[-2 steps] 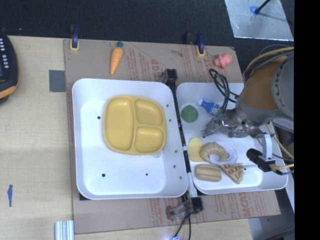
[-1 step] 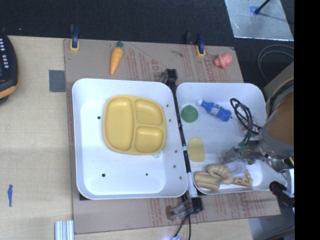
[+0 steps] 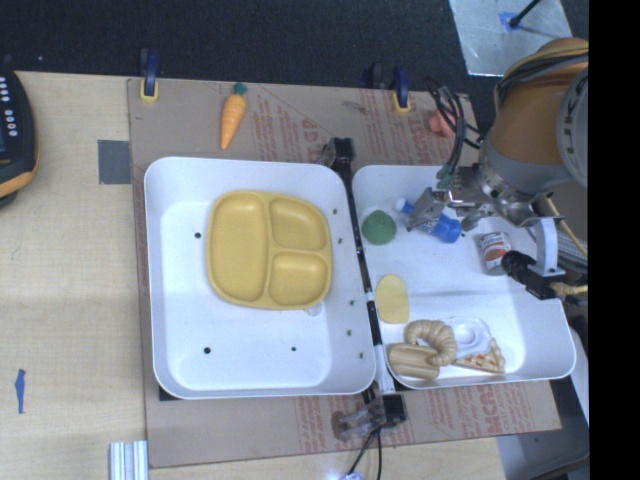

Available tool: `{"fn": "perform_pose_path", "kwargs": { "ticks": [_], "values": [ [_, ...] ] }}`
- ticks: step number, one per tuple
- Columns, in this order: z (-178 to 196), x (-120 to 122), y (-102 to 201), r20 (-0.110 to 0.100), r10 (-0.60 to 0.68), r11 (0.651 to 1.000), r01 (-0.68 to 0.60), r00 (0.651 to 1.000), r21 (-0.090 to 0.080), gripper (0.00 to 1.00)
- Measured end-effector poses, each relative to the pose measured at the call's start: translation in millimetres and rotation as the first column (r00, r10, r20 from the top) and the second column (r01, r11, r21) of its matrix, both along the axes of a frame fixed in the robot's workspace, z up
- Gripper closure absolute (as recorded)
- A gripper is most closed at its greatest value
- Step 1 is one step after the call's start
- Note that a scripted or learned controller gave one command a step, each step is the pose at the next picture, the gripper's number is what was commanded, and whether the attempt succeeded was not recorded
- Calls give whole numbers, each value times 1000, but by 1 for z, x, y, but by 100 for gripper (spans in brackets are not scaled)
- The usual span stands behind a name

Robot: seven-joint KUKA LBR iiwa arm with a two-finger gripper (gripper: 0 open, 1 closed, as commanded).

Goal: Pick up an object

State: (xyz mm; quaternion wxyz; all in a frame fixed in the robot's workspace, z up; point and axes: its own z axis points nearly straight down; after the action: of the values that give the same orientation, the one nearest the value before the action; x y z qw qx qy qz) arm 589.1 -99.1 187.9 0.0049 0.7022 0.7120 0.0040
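My gripper (image 3: pixel 432 208) hangs low over the back part of the right bin (image 3: pixel 540 318), reaching in from the right. A blue object (image 3: pixel 447 230) lies right beside it and partly under it; whether they touch I cannot tell. A green ball (image 3: pixel 379 227) sits just left of the gripper near the bin's left wall. A small can (image 3: pixel 492 251) lies to the right, below the wrist. Toward the front lie a yellow oval piece (image 3: pixel 392 298), a tan croissant (image 3: pixel 424 348) and a pizza slice (image 3: pixel 482 358).
The left bin (image 3: pixel 175 298) holds a yellow divided plate (image 3: pixel 270 248). An orange carrot (image 3: pixel 232 116) lies on the brown board behind the left bin. A black device (image 3: pixel 12 133) sits at the far left edge. Clamps stand along the board's back edge.
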Motion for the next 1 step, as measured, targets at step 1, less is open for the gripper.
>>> {"fn": "perform_pose_path", "kwargs": {
  "ticks": [1],
  "values": [
    [-64, 33, -71, -12, -13, 1000, 13, 1000, -3, 0]
  ]
}}
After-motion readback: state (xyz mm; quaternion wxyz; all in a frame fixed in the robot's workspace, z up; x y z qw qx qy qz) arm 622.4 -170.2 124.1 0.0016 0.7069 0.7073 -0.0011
